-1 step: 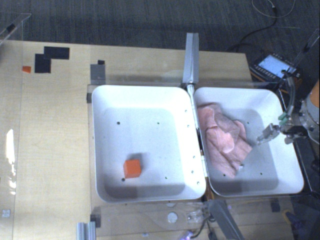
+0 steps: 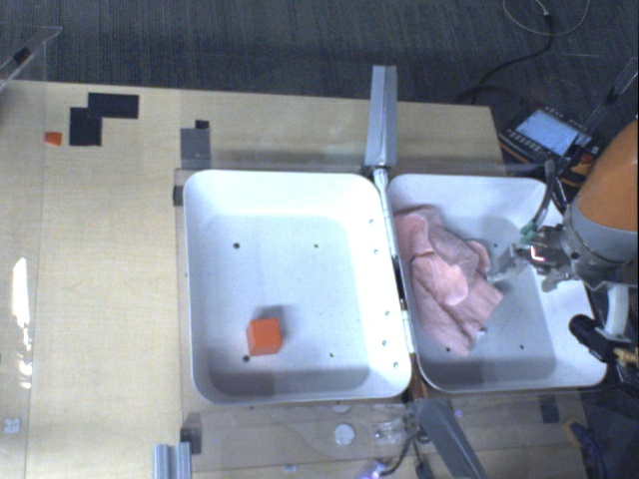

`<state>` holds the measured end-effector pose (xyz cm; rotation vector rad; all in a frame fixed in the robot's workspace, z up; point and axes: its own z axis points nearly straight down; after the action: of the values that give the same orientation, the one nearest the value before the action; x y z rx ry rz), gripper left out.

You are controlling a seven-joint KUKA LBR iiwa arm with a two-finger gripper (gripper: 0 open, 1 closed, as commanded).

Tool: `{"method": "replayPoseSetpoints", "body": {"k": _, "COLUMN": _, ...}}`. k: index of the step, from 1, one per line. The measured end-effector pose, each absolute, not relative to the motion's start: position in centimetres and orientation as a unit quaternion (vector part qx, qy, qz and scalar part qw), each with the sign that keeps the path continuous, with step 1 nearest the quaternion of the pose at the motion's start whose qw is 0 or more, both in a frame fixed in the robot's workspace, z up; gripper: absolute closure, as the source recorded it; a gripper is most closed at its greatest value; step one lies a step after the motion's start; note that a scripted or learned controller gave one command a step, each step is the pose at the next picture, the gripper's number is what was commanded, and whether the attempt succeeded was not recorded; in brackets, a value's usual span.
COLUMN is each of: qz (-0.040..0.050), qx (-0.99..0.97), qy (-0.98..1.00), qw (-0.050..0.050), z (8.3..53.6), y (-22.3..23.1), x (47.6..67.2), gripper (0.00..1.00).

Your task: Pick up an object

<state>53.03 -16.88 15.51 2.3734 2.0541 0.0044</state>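
Observation:
A small orange cube (image 2: pixel 265 336) lies in the left bin (image 2: pixel 300 208), near its front left corner. A crumpled pink cloth (image 2: pixel 445 279) fills the left half of the right bin (image 2: pixel 519 352). My gripper (image 2: pixel 511 261) reaches in from the right, low over the right bin, its tip at the cloth's right edge. The grey arm with its orange band (image 2: pixel 611 186) rises behind it at the frame's right side.
A metal divider post (image 2: pixel 381 118) stands behind the seam between the two bins. Black blocks (image 2: pixel 98 116) and a small orange tile (image 2: pixel 53 139) sit on the wooden bench at far left. A device with a screen (image 2: pixel 547 133) and cables lie behind the right bin.

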Motion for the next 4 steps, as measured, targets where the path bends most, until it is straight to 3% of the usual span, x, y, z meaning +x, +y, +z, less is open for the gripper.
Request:
{"method": "replayPoseSetpoints", "body": {"k": 1, "qz": 0.0054, "qx": 0.743, "qy": 0.669, "qw": 0.007, "z": 9.3, "y": -15.9, "x": 58.6, "gripper": 0.0}}
{"method": "replayPoseSetpoints", "body": {"k": 2, "qz": 0.0054, "qx": 0.743, "qy": 0.669, "qw": 0.007, "z": 9.3, "y": -15.9, "x": 58.6, "gripper": 0.0}}
{"method": "replayPoseSetpoints", "body": {"k": 3, "qz": 0.0092, "qx": 0.741, "qy": 0.671, "qw": 0.01, "z": 10.5, "y": -15.6, "x": 59.0, "gripper": 1.0}}
{"method": "replayPoseSetpoints", "body": {"k": 4, "qz": 0.0091, "qx": 0.741, "qy": 0.671, "qw": 0.01, "z": 10.5, "y": -15.7, "x": 59.0, "gripper": 0.0}}
